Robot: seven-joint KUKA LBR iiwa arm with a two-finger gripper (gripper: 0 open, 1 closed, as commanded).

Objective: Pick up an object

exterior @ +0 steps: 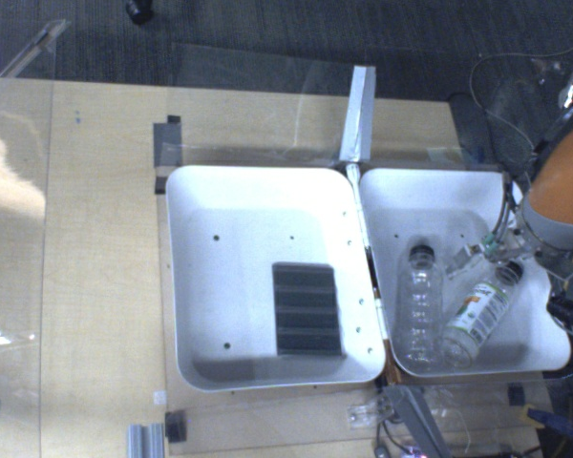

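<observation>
Clear plastic is what's sitting in the right bin (401,194): two bottles, both lying on their sides. The plain bottle (420,303) is lying lengthwise, dark cap toward the far wall, running roughly parallel to the divider between the bins. The labelled bottle (477,315) is lying just beside it at a slant, dark cap pointing up-right toward the arm, base nearly touching the plain one near the front wall. My guess is they're lying flat simply because they rolled and settled there; being round and slick, they'll probably be skidding under any off-centre pinch. The left bin (201,198) is holding one dark ribbed block (307,308), flat on the floor near the front, well apart from the arm. The arm (563,194) is coming in from the right, orange band sitting over the right bin's far right corner. The gripper (492,248) is hanging low among cables just above the labelled bottle's cap end; it's too small and cluttered there, so I cannot tell how it's set, and nothing is visibly being carried. So the nearest candidate is the labelled bottle, directly below and slightly left of the claw; the plain bottle is lying further left.
</observation>
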